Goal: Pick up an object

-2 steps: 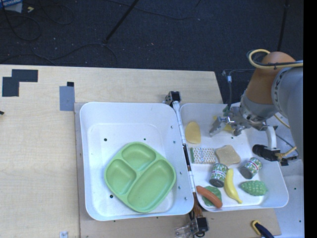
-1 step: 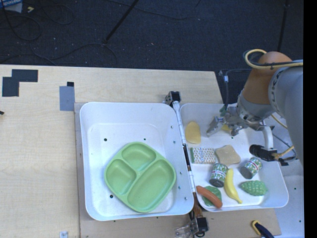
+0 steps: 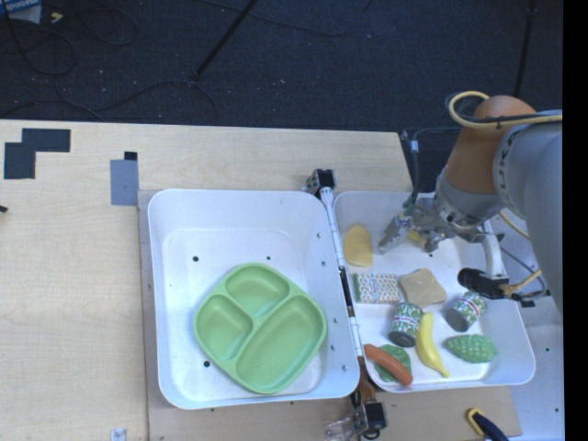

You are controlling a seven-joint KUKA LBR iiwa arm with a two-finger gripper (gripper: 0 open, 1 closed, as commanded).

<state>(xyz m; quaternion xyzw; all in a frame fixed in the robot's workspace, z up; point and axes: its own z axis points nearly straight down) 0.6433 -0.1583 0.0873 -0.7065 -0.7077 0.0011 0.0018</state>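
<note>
camera view looks down on a light wood bench (image 3: 64, 292) with two white bins side by side. the left bin (image 3: 165, 246) has a green plate (image 3: 260, 327) in it, and the plate has three parts. the right bin (image 3: 514, 361) has lots of small things in it. a pale yellow lump (image 3: 357, 245) lies near the top left of this bin. below it is a flat green and white packet (image 3: 378, 288), and just beside that is a tan piece like bread (image 3: 423, 287). lower down stands a small green and white can (image 3: 404, 321), and a second can (image 3: 466, 310) lies tilted to its right. a yellow banana (image 3: 430, 343) lies between the first can and a bumpy green thing (image 3: 469, 347). an orange carrot (image 3: 390, 364) lies at the bottom left, on a green leafy thing (image 3: 401, 354). the grey arm (image 3: 528, 168) comes in from the right, with its orange band (image 3: 482, 154) up high. the hand (image 3: 411, 231) hangs over the top part of the right bin, near the yellow lump but apart from it. its fingers look a little apart, with nothing between them.
</note>
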